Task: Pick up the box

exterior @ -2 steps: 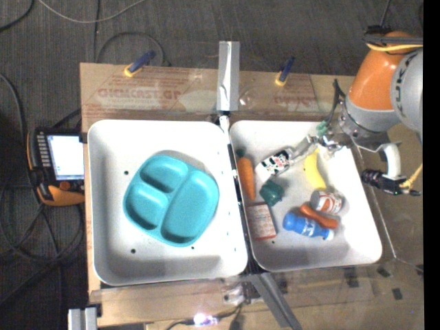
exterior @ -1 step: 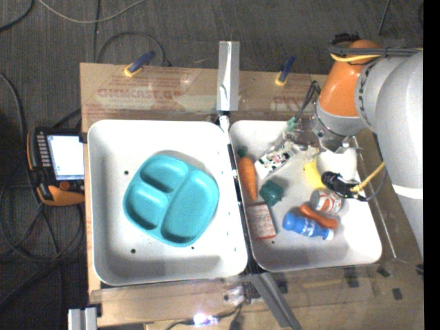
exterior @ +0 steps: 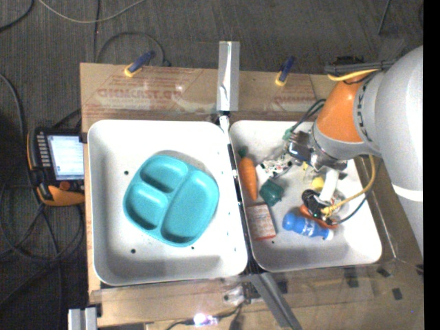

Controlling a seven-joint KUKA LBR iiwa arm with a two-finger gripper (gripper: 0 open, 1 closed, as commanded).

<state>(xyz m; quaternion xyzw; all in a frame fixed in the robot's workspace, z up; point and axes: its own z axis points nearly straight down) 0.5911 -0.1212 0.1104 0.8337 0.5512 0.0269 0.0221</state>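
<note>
Several things crowd the box (exterior: 261,221), lying flat well below and left of the fingers (exterior: 292,150), just past the carrot (exterior: 248,176), so a grab might catch the blue bottle (exterior: 307,224) instead; whether the fingers are spread, I cannot tell.

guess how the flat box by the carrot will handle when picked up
Lying flat, the box probably won't roll. It looks like thin card, so likely light and crushable. Pushed, it may slide on the smooth bin.
</note>
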